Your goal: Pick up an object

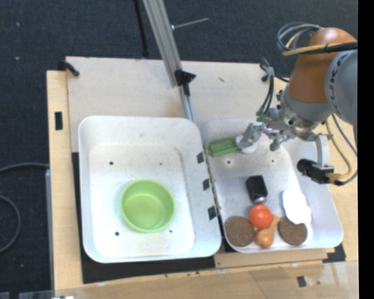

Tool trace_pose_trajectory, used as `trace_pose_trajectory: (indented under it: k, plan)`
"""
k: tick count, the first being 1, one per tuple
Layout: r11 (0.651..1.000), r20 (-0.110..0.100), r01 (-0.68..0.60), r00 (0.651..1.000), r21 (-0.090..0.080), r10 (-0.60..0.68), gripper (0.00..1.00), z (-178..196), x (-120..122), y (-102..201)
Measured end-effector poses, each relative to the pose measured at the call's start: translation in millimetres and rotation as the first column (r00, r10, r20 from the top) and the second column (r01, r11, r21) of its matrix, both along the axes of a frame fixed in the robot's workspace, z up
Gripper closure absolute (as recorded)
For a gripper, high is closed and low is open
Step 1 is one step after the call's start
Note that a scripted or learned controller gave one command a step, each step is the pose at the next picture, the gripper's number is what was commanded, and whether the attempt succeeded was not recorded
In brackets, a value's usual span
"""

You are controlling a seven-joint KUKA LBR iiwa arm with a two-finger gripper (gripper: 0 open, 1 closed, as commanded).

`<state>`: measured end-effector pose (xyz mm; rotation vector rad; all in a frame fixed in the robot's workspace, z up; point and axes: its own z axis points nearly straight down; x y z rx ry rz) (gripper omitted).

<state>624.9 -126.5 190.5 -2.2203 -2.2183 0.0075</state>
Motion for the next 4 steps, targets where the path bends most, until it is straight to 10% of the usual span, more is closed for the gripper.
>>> trace_pose_trajectory:
  k: [1,2,4]
  plan:
    - [1.000,0.000,0.000,1.000,0.000,0.000,0.00,-63.0,-4.8,-1.4]
    - [1.000,0.010,0.005,1.000,0.000,-0.005,1.00,-47.6,-2.2,-2.5]
    - [1.000,0.012,-0.003,1.000,-0.001,0.003,1.00,42.7,4.0,-12.1]
